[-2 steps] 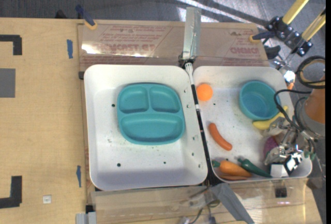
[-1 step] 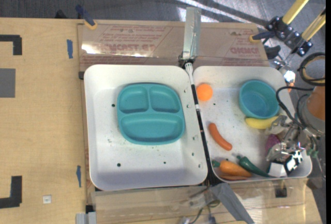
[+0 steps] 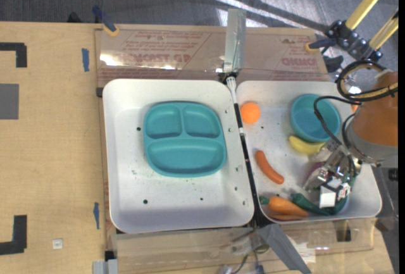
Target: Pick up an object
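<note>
Carrot [image 3: 286, 205] leafy end hidden under tool [image 3: 329, 187]; grip unclear.

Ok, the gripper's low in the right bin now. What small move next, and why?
Probably ease the gripper straight down a touch. It sits over the dark purple item beside the carrot near the right bin's front; nothing visibly sits between its fingers, so a grasp isn't confirmed.

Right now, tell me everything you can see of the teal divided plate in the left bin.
The teal divided plate is a rounded rectangle of smooth, plastic-looking material with a raised rim. Ridges split it into three compartments: two smaller ones along the far side and one wide one along the near side. All three look bare. It lies flat and upright near the middle of the left bin, resting on the white floor, apart from the bin's walls. Nothing else touches it.
</note>
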You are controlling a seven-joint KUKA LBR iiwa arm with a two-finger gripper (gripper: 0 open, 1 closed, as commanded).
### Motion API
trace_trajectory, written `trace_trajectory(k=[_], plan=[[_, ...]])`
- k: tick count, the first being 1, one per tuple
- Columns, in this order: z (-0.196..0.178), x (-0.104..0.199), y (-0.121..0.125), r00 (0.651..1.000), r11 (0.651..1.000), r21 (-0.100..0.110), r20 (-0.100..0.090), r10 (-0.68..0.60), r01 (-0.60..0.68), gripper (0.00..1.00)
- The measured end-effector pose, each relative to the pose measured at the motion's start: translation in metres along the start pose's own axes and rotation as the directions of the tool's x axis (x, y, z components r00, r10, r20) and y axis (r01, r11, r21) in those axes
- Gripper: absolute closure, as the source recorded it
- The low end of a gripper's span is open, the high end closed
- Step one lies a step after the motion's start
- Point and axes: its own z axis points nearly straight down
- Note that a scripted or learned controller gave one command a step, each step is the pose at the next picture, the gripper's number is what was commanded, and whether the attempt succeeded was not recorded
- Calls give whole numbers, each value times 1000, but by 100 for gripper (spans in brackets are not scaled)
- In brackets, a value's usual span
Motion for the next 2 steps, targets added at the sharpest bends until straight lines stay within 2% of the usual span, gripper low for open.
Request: trace_trajectory(k=[1, 2], plan=[[3, -92, 10, 918, 918, 2, -6, 397, -397, 100], [-67, -80, 98, 856, 856, 7, -6, 517, -517, 100]])
